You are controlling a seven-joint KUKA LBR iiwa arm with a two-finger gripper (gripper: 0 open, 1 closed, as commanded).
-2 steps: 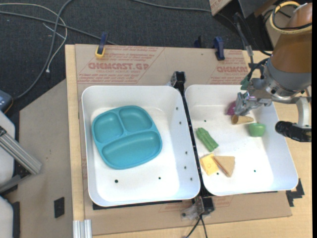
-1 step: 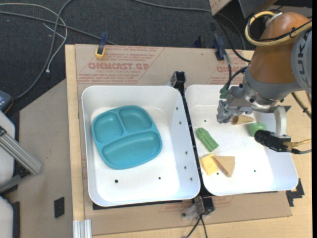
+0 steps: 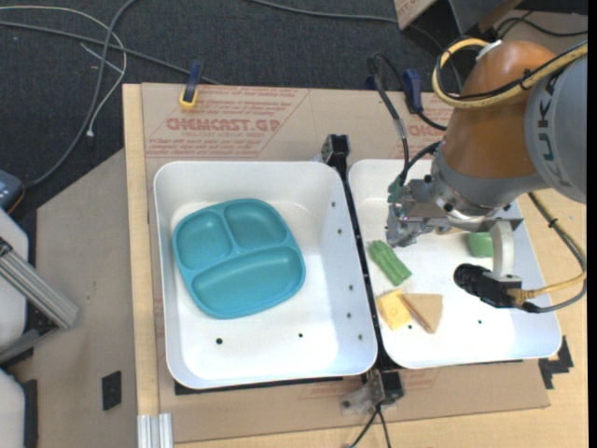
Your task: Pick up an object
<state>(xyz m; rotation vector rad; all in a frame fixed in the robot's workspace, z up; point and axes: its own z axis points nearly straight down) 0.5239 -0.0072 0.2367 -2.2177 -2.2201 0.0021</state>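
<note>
My gripper [image 3: 404, 231] hangs over the upper left part of the right bin [image 3: 466, 348], under the orange wrist band. Just below it lies a green oblong piece [image 3: 389, 261], tilted, near the bin's left wall. Further toward the front lie a yellow block [image 3: 394, 312] and a tan wedge [image 3: 426, 310], touching each other. A small green piece [image 3: 480, 244] sits to the right, partly hidden by the arm. Nothing shows in the gripper's hold.
The left bin [image 3: 187, 343] holds a teal divided plate [image 3: 240, 258]. A black fitting [image 3: 480, 284] with a yellow cable sticks out over the right bin. Black clamps sit on the divider between the bins, and cardboard lies beneath both.
</note>
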